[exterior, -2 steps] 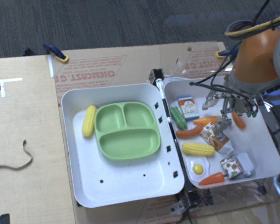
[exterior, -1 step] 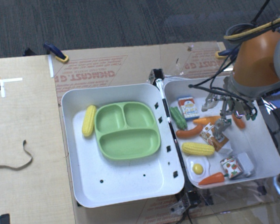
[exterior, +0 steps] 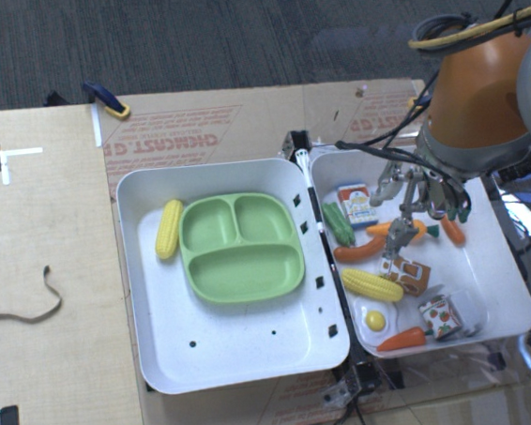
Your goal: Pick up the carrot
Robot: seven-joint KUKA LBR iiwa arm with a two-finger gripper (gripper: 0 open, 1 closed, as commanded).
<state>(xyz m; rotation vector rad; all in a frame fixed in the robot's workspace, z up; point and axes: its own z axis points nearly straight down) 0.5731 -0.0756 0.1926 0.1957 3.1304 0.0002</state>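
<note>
Several orange carrots lie in the right bin (exterior: 497,258). One carrot (exterior: 357,253) sits left of centre, a second carrot (exterior: 401,339) lies at the front wall, and a small third carrot (exterior: 453,230) lies under the wrist. Another orange piece (exterior: 387,231) lies just left of the fingertips. My gripper (exterior: 416,222) hangs low over the middle of this bin and looks open, one finger (exterior: 399,238) down beside that orange piece. Nothing shows between the fingers.
The right bin also holds a yellow corn cob (exterior: 372,285), a green vegetable (exterior: 338,223), a fried egg (exterior: 376,320) and small cartons (exterior: 355,202) (exterior: 407,276) (exterior: 440,316). The left bin (exterior: 242,351) holds a green divided plate (exterior: 241,245) and another corn cob (exterior: 168,228).
</note>
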